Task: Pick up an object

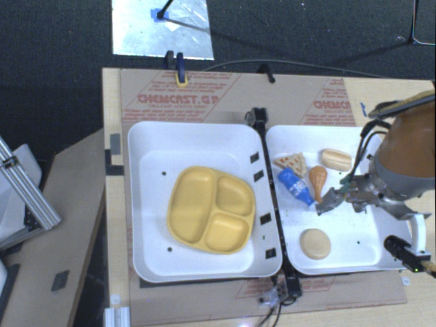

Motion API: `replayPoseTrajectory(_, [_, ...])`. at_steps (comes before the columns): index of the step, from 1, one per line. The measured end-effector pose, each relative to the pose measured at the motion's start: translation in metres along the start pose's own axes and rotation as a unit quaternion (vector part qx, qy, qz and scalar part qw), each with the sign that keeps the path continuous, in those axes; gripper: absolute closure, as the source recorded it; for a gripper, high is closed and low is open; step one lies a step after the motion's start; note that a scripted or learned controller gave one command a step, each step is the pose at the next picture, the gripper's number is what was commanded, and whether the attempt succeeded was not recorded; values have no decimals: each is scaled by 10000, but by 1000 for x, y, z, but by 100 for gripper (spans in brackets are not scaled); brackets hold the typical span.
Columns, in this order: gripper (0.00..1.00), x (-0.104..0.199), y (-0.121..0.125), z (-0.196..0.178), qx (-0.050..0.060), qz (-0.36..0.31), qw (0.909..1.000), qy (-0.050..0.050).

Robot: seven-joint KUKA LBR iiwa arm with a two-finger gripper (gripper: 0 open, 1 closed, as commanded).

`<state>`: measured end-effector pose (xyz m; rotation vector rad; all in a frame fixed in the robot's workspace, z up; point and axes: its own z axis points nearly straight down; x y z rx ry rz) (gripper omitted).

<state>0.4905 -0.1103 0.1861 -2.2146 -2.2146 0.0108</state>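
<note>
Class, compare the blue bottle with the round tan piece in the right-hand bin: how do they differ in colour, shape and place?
The blue bottle is bright blue with a pale label; the round tan piece is plain beige. The blue bottle is long and lies slantwise; the round tan piece is a flat-looking disc. The blue bottle sits by the bin's left wall, near the other toy foods; the round tan piece lies apart, nearer the front. Both rest in the right bin.

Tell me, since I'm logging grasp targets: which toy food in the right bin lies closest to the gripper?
The orange drumstick-shaped piece, just left of the gripper. The blue item, waffle wedge, bun and round tan piece sit farther off.
</note>
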Motion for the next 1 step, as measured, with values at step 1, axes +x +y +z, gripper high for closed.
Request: replayPoseTrajectory(1, [0,0,3,-6,-62,-13,10000,-9])
